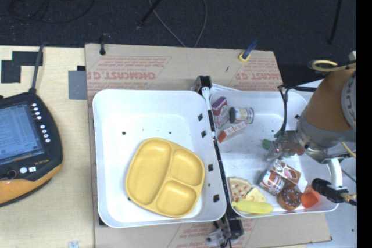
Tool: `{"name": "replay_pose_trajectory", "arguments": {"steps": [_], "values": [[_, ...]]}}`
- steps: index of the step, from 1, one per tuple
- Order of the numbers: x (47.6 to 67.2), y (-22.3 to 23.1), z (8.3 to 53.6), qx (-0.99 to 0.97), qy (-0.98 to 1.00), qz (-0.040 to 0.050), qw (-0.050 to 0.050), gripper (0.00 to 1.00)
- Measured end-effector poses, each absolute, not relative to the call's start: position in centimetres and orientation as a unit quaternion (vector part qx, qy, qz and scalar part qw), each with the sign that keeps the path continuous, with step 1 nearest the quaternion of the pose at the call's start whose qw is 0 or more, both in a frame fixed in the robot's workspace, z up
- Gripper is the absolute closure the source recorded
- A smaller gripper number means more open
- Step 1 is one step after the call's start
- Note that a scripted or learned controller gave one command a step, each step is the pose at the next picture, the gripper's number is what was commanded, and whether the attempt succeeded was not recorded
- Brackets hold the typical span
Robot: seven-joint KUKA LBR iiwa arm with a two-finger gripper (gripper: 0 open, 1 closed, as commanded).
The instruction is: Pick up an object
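So, left to right: teach pendant [23, 142] sitting at the worktop's left edge, partly cut off. Left bin [116, 110] carrying a yellow divided plate [164, 177]. Right bin [258, 125] holding the pickable clutter: a small carton [219, 109] and jar [242, 115] lying near the top, a pizza slice [240, 188] and a yellow piece [253, 207] at the bottom, a red-white packet [277, 176] and donut [289, 198] beside them. Arm [331, 110] is covering the bin's right side; tool [285, 145] hanging low over a green item [268, 143], mostly hidden — can't tell its state.
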State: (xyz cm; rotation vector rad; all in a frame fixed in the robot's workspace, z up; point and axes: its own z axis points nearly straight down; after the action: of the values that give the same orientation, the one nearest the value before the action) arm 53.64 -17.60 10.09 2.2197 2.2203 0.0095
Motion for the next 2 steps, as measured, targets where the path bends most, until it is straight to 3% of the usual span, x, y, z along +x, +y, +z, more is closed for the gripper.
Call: {"name": "replay_pose_trajectory", "arguments": {"steps": [1,2], "values": [[53.6,-17.6,10.0,0.707,0.707,0.0027,0.001,0.0],[48.6,-14.4,9.1,0.707,0.707,0.004,0.008,0.0]]}}
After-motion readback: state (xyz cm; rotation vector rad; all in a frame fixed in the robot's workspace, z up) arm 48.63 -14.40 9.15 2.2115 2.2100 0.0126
